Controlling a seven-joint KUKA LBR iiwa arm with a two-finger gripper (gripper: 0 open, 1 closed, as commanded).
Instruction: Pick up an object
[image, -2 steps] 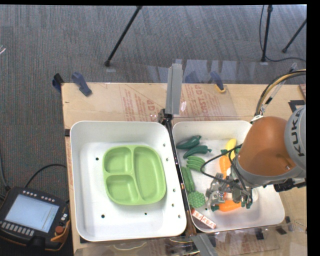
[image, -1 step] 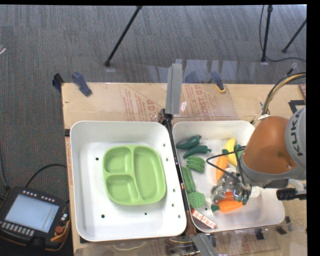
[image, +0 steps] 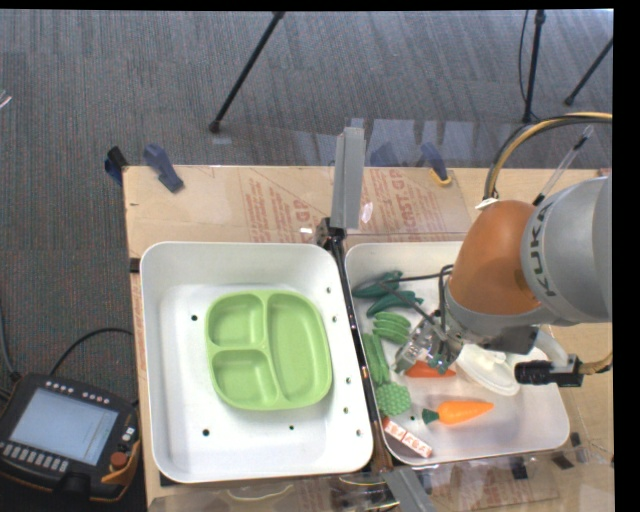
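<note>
toy carrot (image: 462, 410), lying on its side near the front of the right bin (image: 545, 428), green stem end pointing left. it looks a light, stiff, smooth plastic piece, likely slippery; the thick middle of the body seems the safest place to pinch, across its width. a second orange piece (image: 432, 371) lies just under the gripper (image: 425, 352), which hangs low over the bin's middle; whether its tips are spread or closed, or touch anything, cannot be told. green toy vegetables (image: 390, 325) crowd the bin's left side. the left bin (image: 165, 440) bears a green divided plate (image: 268, 349). both bins rest on a plywood bench (image: 220, 205) over grey carpet (image: 120, 80).
</note>
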